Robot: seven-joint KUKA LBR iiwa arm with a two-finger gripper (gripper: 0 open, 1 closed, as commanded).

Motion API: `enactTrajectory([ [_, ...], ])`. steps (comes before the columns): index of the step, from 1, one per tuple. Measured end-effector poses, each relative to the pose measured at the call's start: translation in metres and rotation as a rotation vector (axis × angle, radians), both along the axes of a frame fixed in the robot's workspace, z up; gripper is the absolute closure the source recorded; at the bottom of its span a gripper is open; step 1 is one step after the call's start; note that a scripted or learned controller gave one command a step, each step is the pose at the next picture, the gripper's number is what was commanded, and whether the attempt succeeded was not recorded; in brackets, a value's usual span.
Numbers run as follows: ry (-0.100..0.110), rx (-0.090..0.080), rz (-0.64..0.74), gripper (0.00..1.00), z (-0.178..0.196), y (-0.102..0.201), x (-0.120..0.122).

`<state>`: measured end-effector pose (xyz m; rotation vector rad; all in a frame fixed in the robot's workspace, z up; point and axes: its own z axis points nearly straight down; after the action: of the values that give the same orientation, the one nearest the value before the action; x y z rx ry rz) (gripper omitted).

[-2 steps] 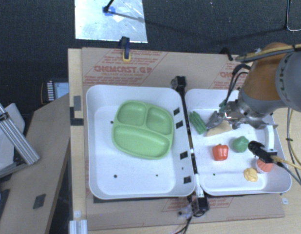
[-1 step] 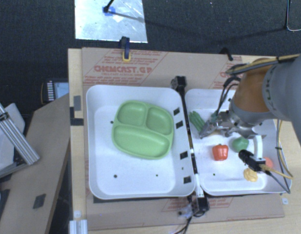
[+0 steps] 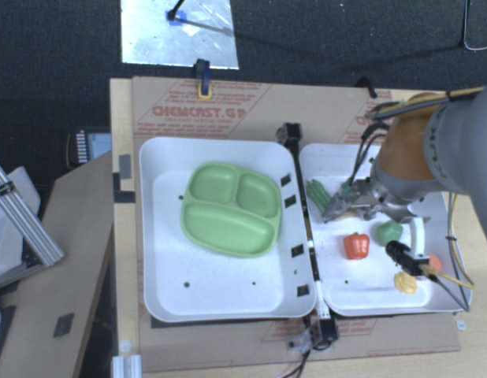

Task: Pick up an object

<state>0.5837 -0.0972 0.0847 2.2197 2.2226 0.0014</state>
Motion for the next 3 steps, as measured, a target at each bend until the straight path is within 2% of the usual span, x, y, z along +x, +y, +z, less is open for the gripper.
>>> enactTrajectory([
  [1,-0.002,0.0,0.001,1.0,0.011,0.0,0.001],
  [3,-0.004,-0.001,0.0,1.0,0.125,-0.008,0.003],
])
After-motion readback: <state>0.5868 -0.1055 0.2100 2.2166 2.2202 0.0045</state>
